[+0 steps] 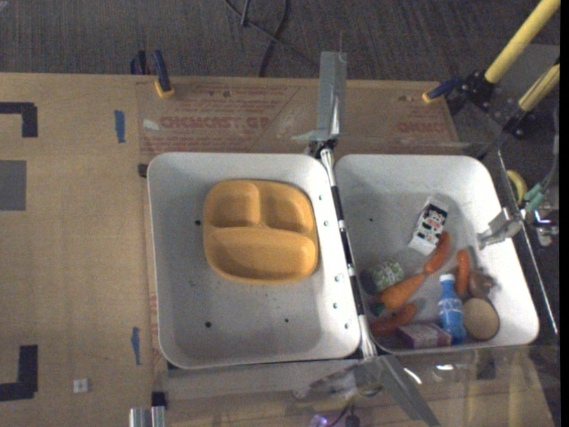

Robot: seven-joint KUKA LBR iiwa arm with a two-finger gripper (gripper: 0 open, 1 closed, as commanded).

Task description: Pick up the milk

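Milk [429, 224] carton lies tilted in the right bin [391, 181], upper middle, apart from the clutter lower down: carrots [411, 285], blue bottle [450, 308], purple box [423, 334], a brown round item [481, 318]. Tool [500, 229] sits at the bin's right rim, near the milk but not touching it. Can't tell its opening; nothing visibly gripped. Left bin [169, 238] has a yellow divided tray [260, 229].

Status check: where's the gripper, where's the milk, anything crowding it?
Gripper at right bin's right wall, nothing between its fingers. Small white milk carton lying loose mid-bin, left of gripper. Long orange carrot right against carton's lower end.
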